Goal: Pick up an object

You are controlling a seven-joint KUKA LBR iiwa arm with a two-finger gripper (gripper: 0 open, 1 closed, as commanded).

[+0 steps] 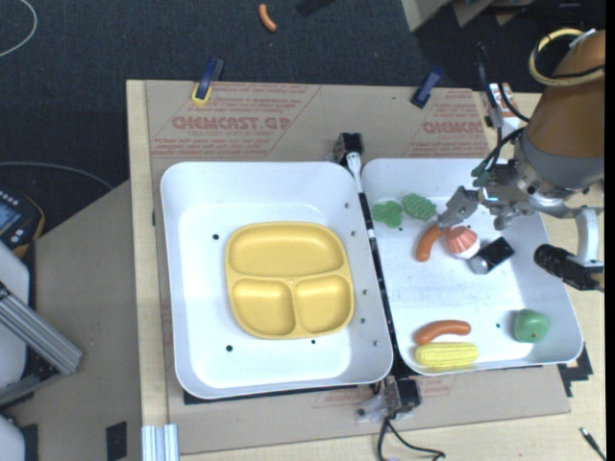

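Grey metal and dark cabling make up the claw (473, 221), which hangs low over the back half of the right bin (567, 339), under the arm's orange band (577, 65) and grey wrist. Whether it is spread or clenched cannot be told from this slanted view: its parts merge with the wrist hardware and cables, and nothing is plainly caught in it. Just below it lies a small pink-and-red toy (461, 241), so close that touch or a gap cannot be settled. Leaning beside that toy, on its left, is an orange sausage-shaped piece (427, 243), tilted with its upper end toward the claw. A small black block (494, 254) sits just right of the pink-and-red toy; it is unclear whether it is a loose thing or part of the tool. Farther left, near the bin's inner wall, two green leafy toys (387, 213) rest side by side. Near the front wall lie a second orange sausage (442, 330) and, just beside it, a yellow corn cob (447, 355); a green round fruit (529, 326) sits in the front right corner. The arm's body is cut off by the frame edge. The left bin (178, 200) holds a yellow divided plate (288, 279), well apart from the claw.
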